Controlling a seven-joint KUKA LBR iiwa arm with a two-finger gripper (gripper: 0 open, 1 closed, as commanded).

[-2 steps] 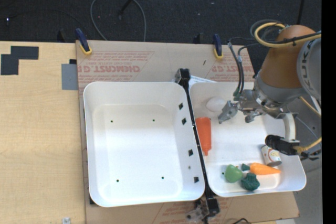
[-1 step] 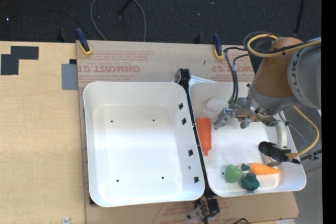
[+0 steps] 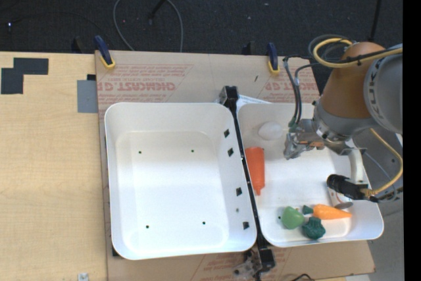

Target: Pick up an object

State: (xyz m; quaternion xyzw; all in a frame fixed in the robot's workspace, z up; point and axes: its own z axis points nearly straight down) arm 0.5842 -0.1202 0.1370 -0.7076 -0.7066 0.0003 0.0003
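Camera view. Nearest you, at the lower edge of the right white bin (image 3: 368, 233), a cluster: a light green rounded lump (image 3: 290, 217), a darker teal knobbly piece (image 3: 314, 228) touching it, and a small orange carrot-shaped toy with a green tip (image 3: 331, 212) just beside them. Against the divider wall lies an orange-red oblong block (image 3: 255, 169), long axis running up the bin. Further back, a pale whitish rounded object (image 3: 270, 131), hard to make out against the white floor. The left white bin (image 3: 118, 141) sits alongside.

The gripper (image 3: 295, 147) hangs over the middle of the right bin, between the pale object and the cluster, apart from both. You cannot tell from this angle whether the pincer is released or clenched; nothing is seen in it.

Judgement: no object is picked yet. The orange-red block is your likeliest target: it probably handles light and fairly stiff, and should be taken across its narrow width at mid-length. Note the wall beside it leaves little room for a finger on that side. The cluster items look small and rounded, so they may roll or slip out
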